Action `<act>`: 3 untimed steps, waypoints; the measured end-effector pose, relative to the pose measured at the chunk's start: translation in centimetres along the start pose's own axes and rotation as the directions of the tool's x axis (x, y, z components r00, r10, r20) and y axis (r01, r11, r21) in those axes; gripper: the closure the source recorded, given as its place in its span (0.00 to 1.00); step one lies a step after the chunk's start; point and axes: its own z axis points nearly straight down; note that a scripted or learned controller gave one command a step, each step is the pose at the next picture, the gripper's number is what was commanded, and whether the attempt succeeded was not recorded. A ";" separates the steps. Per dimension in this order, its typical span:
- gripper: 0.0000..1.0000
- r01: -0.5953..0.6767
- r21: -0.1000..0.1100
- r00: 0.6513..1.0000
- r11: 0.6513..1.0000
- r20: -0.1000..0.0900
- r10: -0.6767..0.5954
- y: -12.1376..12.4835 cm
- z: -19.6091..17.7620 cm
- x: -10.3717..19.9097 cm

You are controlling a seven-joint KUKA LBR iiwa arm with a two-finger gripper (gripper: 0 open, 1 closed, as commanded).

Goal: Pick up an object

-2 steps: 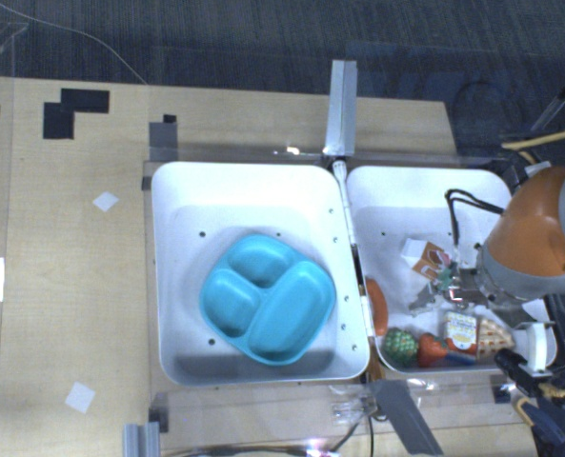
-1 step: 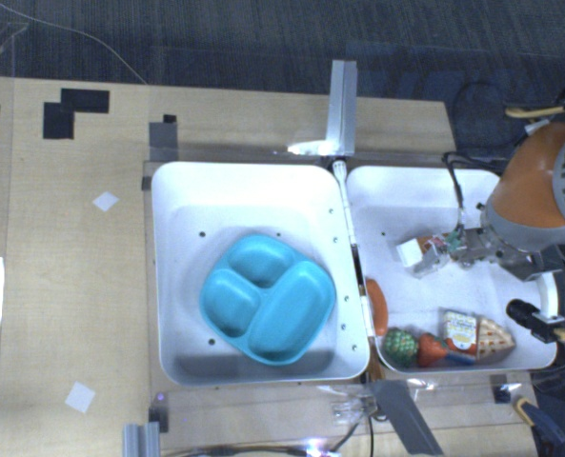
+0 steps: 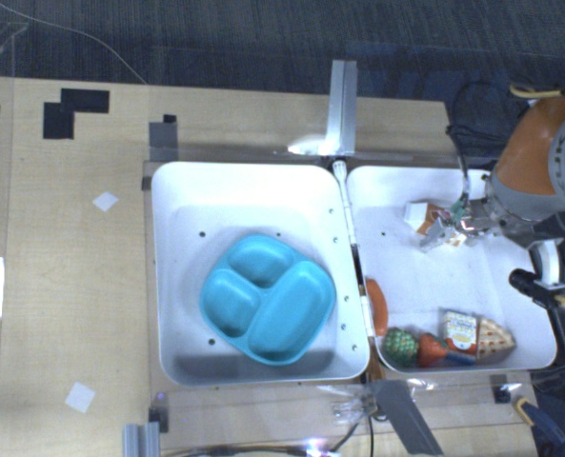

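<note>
A blue three-compartment plate (image 3: 268,298) lies tilted in the left bin (image 3: 177,198), the largest item on the bench. In the right bin (image 3: 396,188), toy food crowds the near edge: a small printed carton (image 3: 460,329) beside a waffle-patterned piece (image 3: 494,338), a green vegetable (image 3: 402,347), and an orange sausage-shaped piece (image 3: 377,305) along the dividing wall. The gripper (image 3: 451,228) sits low at the far side, against a small white-and-orange object (image 3: 420,216); whether its grip is closed cannot be told.

Pincer (image 3: 446,229) low, arm (image 3: 539,160) at right
</note>
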 end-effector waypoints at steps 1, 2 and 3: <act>1.00 0.007 -0.008 1.000 1.000 0.003 -0.007 0.3 -1.4 0.0; 0.00 0.007 -0.008 1.000 1.000 0.004 -0.007 0.3 -1.4 0.0; 0.00 0.054 0.041 0.999 0.998 -0.006 -0.054 5.6 -0.3 0.6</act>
